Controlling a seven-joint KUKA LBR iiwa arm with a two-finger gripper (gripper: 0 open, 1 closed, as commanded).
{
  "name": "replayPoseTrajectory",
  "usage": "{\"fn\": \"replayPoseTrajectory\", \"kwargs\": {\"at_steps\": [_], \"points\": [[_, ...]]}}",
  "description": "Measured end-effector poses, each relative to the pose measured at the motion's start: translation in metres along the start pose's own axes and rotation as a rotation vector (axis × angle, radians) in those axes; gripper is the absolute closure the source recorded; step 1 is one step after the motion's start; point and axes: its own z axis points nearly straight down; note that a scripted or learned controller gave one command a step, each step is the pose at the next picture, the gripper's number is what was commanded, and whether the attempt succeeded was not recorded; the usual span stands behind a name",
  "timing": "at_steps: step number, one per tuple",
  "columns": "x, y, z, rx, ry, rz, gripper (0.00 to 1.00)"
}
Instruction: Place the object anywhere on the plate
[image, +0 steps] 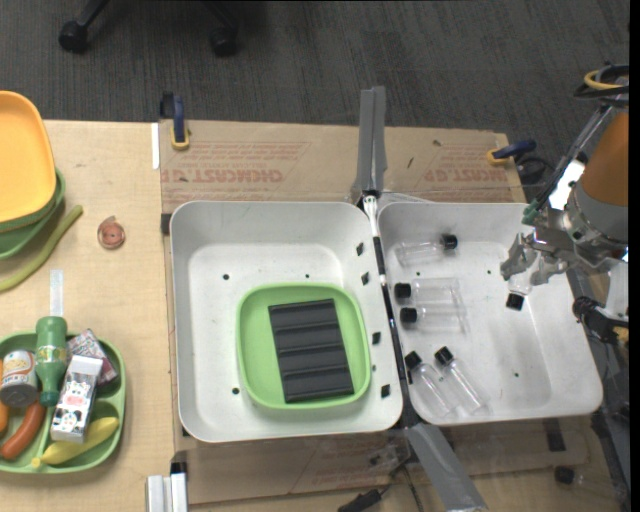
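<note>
i saw the job as hardly begun. the green plate (255, 345) sat in the left bin (200, 260), with a dark ridged block (311, 349) on it and no vial there yet. the clear vials with black caps all lay in the right bin (560, 385): one near the top (432, 247), two by the middle wall (425, 303), and two near the front (447, 378). a small black piece (516, 300) lay under the gripper.

the gripper (524, 262) hung over the right side of the right bin, near the far rim. i saw nothing between its fingers, so i judged it was holding nothing, but i could not tell if it was open or closed. what was left, as i saw it: pick one vial, carry it over the middle wall, and set it down on the plate.

the bins stood on brown cardboard (260, 165) on a pale wood bench (100, 280). blue and yellow clamps (176, 125) held the cardboard at the back. to the left sat a stack of yellow and green plates (22, 175), a small pink thing (111, 234), and a green tray (105, 425) of toy food. the floor (300, 50) behind was dark grey carpet, with chair wheels (75, 35) on it.
</note>
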Motion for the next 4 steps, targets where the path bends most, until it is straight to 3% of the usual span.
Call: {"fn": "replayPoseTrajectory", "kwargs": {"at_steps": [1,3,4], "points": [[0.0,0.0,0.0,0.0,0.0,0.0,0.0],[-0.044,-0.02,-0.065,-0.001,-0.001,0.103,0.0],[-0.059,-0.051,-0.117,0.0,-0.001,0.122,0.0]]}}
